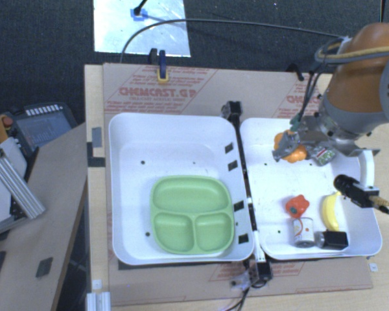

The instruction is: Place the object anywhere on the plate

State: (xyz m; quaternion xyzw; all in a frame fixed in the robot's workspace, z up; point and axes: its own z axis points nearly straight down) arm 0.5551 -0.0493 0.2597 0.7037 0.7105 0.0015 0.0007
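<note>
My gripper [289, 146] grips an orange object [297, 153]; green plate [192, 214] sits far left, below. Carry and placement remain.

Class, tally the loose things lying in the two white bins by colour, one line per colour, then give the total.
Green: 1, the plate
Orange-red: 1, the small toy
Yellow: 1, the banana
White: 1, the can
Black: 1, the block
Total: 5
</note>
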